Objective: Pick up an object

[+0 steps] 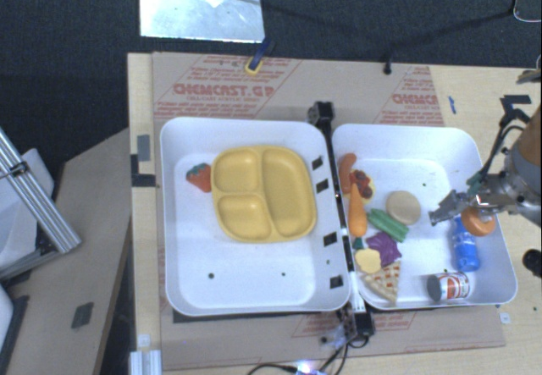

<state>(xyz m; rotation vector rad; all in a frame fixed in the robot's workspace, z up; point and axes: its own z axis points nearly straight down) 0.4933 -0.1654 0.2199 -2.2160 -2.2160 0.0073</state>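
So, looking down from the overhead camera, the tabletop point(144, 221) carried two shallow white bins side by side, and I'll use the black divider point(334, 212) between them as my reference point.

Left of the divider sat the left bin point(182, 272). It held a yellow compartment plate point(261, 193), close to the divider, with a small strawberry toy point(199, 176) touching the plate's far side.

Right of the divider was the right bin point(423, 162), which had most of the stuff. Hugging the divider: a hot dog point(346, 170), a carrot point(357, 214), a yellow round piece point(367, 261) and a pizza slice point(383, 282). A bit further out were a green piece point(387, 223), a purple piece point(383, 245) and a tan bun point(403, 206). Well away from the divider, near the bin's far wall, lay a blue bottle point(465, 250), an orange ball point(480, 223) and a small can point(449, 286) on its side.

The arm point(517, 187) came in over that far wall, and the pincer point(449, 210) hung just above the blue bottle and beside the orange ball. Its fingers looked spread apart, with nothing between them that I could see. The bottle, ball and can all sat on the bin floor.
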